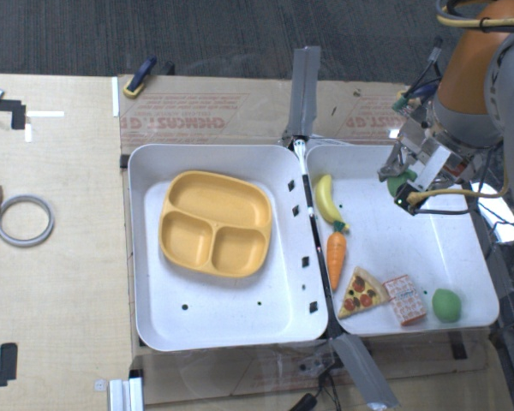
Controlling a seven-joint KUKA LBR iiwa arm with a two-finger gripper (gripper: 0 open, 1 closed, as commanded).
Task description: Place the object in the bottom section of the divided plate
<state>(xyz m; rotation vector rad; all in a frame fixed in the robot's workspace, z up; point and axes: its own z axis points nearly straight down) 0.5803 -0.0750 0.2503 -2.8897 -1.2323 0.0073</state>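
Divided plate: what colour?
Yellow-orange divided plate, plain, best seen in the camera view.

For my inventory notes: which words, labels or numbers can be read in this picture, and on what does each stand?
Red print on the cardboard behind the bins, upside down: seems to read "CHEMCAS"; the rest is too blurred.
Red and white carton in the right bin: its print is too small to read.

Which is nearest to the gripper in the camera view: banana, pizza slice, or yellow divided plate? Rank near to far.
Measured from the gripper, at the upper right of the right bin:
1. Banana, along the right bin's left edge, beside the gripper's level.
2. Pizza slice, low in the right bin.
3. Yellow divided plate, middle of the left bin.
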